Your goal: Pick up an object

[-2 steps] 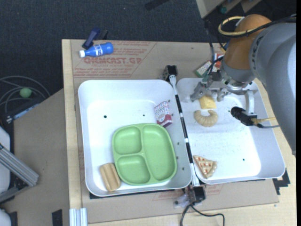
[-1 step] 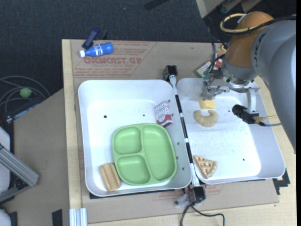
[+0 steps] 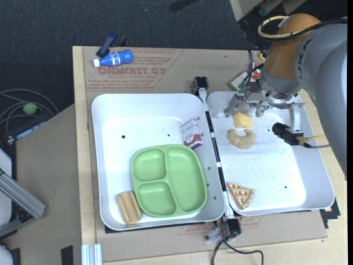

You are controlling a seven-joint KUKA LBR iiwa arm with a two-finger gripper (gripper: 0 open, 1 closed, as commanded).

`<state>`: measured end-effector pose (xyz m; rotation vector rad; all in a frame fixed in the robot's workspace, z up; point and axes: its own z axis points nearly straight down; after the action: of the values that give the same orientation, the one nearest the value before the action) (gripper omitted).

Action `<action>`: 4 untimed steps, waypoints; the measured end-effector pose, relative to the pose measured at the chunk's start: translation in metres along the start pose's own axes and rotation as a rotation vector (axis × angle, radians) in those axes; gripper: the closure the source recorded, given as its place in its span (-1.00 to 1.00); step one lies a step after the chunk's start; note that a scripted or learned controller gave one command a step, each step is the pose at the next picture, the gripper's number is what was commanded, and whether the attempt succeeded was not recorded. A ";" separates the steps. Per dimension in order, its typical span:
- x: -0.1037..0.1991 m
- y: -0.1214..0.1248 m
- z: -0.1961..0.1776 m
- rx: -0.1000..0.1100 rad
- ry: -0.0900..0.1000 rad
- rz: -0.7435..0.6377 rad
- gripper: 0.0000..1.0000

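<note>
**Gripper low over the yellow block in the right bin**

Camera view. The left white bin holds three things. A green plastic plate with three compartments fills its floor from the centre toward 5 o'clock, and nothing lies in its compartments. A tan ridged wafer block lies at 7 o'clock, just beside the plate's rim. A small red-and-white packet rests at 2 o'clock against the wall shared with the other bin. The floor from 9 to 12 o'clock is bare.

The right white bin also holds three things, all on its left half. A pale yellow block sits at 11 o'clock, directly under the gripper. Whether the gripper is open or closed cannot be told, nor whether it grips the block. A tan curved croissant lies at 10 o'clock, touching or just beside the block's near edge. A waffle-patterned wedge sits at 7 o'clock in the corner. The floor from the centre round through 3 to 5 o'clock is bare.

The grey arm with its orange band comes in over the bin's 1 o'clock corner. On the printed cardboard sheet beyond the left bin's 11 o'clock corner lies a blue-and-white bottle, well apart from both bins.
</note>
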<state>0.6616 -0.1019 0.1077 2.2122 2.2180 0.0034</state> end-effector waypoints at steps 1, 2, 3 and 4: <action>0.008 0.005 0.023 0.005 0.004 0.002 -1.00; 0.008 0.008 0.008 -0.005 0.001 0.000 1.00; 0.008 0.007 0.010 -0.001 0.001 0.000 -1.00; 0.010 0.004 0.023 0.009 0.005 0.002 -1.00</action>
<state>0.6656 -0.0924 0.0846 2.2214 2.2230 -0.0018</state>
